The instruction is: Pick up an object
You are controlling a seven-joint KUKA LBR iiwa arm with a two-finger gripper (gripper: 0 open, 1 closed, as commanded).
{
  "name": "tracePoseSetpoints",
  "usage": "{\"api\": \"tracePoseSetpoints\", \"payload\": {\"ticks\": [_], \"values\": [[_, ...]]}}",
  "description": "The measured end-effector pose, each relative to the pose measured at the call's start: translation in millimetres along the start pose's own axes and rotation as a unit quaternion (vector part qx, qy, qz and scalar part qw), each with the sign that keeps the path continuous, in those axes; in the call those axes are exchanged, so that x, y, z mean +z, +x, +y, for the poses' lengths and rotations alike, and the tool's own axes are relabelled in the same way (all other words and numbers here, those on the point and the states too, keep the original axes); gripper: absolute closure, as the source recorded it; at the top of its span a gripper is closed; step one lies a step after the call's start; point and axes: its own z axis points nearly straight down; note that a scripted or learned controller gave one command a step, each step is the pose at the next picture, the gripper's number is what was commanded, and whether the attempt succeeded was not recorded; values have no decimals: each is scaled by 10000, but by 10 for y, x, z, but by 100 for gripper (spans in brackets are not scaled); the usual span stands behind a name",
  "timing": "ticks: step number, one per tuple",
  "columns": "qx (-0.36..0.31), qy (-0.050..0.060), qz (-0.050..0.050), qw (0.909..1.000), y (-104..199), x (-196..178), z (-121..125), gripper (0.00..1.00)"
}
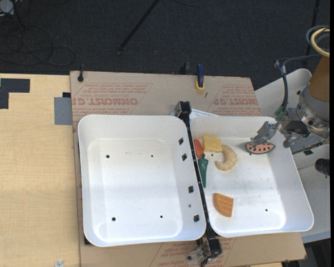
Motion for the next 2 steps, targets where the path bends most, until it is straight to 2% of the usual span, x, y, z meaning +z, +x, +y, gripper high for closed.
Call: {"api": "tracePoseSetpoints", "payload": {"ticks": [1, 2], "values": [[-19, 15, 6, 10000, 130, 1856, 414, 0], [-26, 17, 12, 10000, 572, 1782, 776, 0]]}}
